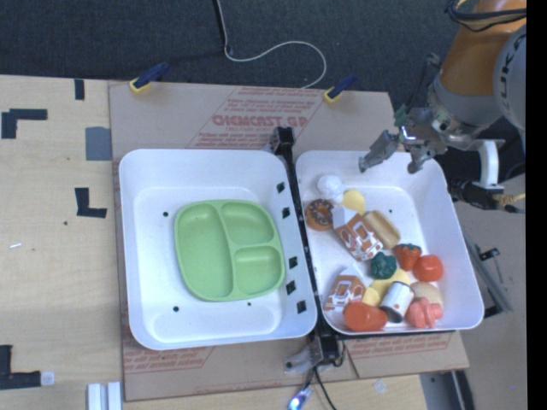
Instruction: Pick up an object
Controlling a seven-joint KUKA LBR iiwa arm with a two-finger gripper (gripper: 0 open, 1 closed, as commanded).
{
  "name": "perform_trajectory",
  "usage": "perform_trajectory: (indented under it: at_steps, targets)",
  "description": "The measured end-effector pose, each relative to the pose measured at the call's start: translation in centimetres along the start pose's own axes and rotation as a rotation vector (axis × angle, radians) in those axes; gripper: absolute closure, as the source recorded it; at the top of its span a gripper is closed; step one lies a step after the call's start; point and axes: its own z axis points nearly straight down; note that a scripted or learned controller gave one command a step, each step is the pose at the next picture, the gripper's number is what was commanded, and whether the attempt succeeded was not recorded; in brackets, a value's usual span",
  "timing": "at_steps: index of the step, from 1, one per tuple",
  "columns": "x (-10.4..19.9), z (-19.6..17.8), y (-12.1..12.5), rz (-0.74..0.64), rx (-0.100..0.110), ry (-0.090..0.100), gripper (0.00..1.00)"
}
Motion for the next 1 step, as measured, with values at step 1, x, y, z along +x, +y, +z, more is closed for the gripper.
perform_trajectory:
  at_steps: [1]
  targets:
    - [-4.81,4.31,-6.99,0.007,0.008,0.000,0.00]
